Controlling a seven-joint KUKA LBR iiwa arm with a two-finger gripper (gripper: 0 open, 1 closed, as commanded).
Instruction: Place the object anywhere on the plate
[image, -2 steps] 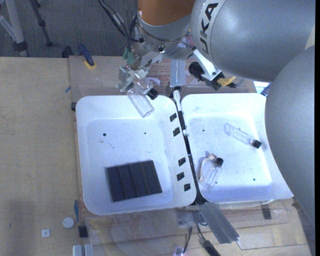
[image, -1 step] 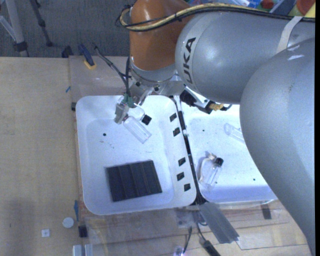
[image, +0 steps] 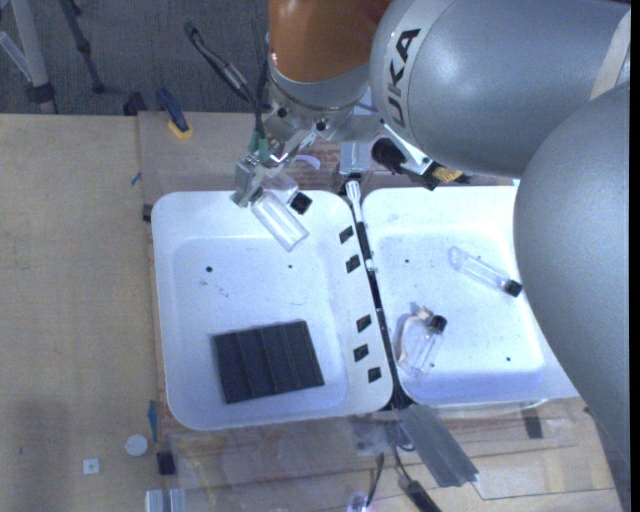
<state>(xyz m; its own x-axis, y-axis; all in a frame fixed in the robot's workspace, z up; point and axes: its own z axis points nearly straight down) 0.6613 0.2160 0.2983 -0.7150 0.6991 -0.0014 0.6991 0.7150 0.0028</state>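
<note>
- Wooden bench (image: 70, 300) carries two white bins side by side, the left bin (image: 185, 215) and the right bin (image: 520, 365) touching along a middle divider.
- Clear vial (image: 280, 220) with a black cap hangs tilted over the far edge of the left bin, its upper end pinched between the narrowly set fingers of the gripper (image: 258, 183).
- Dark ribbed plate (image: 267, 361) lies on the left bin's floor, toward the near side, well apart from the vial.
- Two more vials (image: 485, 272) (image: 420, 340) rest in the right bin.
- Risk, as I judge it: the hold looks to be near one end, so the vial could swing or slip loose, and, being round, roll off the plate.
</note>
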